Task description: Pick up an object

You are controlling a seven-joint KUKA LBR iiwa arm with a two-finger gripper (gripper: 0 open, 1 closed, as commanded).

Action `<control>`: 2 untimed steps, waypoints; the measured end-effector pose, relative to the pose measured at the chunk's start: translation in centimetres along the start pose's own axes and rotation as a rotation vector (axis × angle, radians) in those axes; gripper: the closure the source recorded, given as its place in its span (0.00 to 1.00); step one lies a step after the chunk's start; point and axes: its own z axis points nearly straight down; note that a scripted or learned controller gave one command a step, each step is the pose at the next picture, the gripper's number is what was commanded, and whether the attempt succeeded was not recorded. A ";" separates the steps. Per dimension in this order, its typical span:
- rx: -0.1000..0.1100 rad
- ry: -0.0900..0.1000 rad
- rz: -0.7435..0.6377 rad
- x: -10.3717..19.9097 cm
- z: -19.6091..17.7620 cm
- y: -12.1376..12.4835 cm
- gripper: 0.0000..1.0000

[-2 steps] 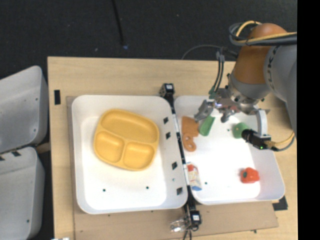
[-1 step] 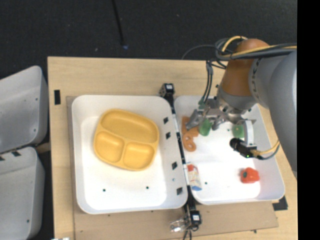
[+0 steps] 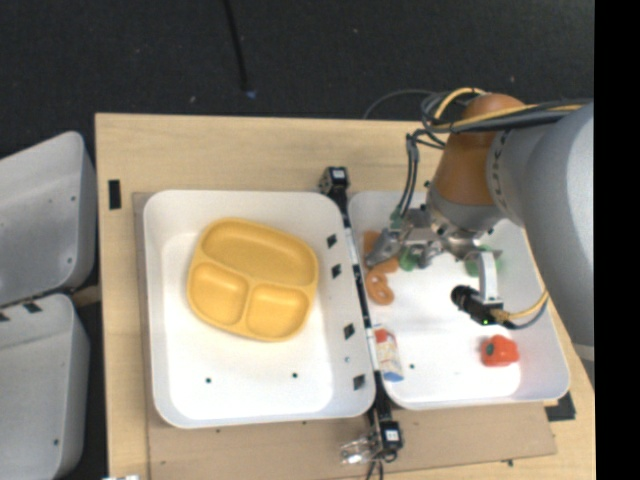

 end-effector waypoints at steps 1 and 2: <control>-0.005 0.002 0.002 0.0 -1.2 0.2 1.00; -0.008 0.002 0.001 -0.9 -6.0 0.6 1.00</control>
